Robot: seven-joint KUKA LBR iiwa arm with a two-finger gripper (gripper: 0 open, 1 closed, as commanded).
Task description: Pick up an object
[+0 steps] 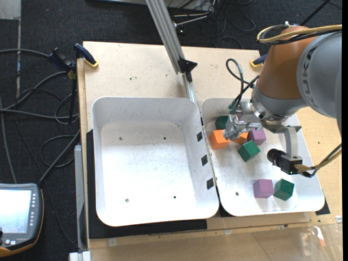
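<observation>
Arm over the right bin (312, 200), among coloured blocks.
Left to right: left bin (109, 145); orange block (218, 140) beside the gripper (235, 130), whose finger spacing cannot be told; green block (249, 150); purple block (263, 188).

Right of the frame's centre, an orange block (219, 139) lies flat, with a green block (249, 150) to its lower right and a purple one (258, 136) just above that. Toward the lower right, another purple block (263, 188) and green block (284, 189) sit side by side.
</observation>
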